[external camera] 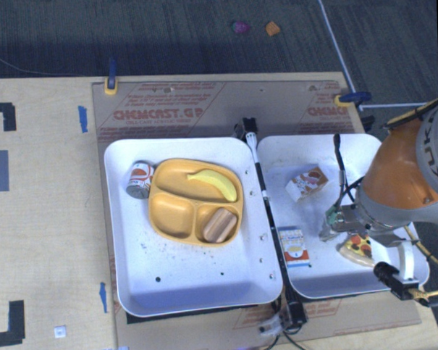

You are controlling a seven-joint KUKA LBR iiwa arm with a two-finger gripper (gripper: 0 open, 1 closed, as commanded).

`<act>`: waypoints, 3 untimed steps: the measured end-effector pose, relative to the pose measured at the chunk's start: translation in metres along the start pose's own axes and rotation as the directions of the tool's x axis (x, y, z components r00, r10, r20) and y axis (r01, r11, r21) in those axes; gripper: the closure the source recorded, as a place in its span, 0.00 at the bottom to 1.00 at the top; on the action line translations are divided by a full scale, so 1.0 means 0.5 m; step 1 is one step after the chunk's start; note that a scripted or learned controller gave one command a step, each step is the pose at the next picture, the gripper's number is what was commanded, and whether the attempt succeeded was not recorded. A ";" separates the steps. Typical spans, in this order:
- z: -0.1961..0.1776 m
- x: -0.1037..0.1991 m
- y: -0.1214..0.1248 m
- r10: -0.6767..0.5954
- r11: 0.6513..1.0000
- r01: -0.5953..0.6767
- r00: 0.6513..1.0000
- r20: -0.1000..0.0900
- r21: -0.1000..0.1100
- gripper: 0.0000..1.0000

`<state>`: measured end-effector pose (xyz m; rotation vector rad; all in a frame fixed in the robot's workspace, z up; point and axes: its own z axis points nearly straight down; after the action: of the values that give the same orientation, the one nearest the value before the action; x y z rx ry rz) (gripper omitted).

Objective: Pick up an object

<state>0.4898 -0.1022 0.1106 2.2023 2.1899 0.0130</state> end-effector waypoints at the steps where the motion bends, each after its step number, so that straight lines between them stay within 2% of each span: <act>1: 0.000 0.000 0.000 0.000 1.000 0.000 1.000 0.000 0.000 0.00; 2: 0.041 0.012 -0.013 0.000 1.000 0.000 1.000 -0.010 0.012 0.00; 3: 0.019 0.008 -0.008 0.000 1.000 0.000 1.000 -0.004 0.005 1.00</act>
<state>0.4859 -0.0982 0.1009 2.2074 2.1943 0.0125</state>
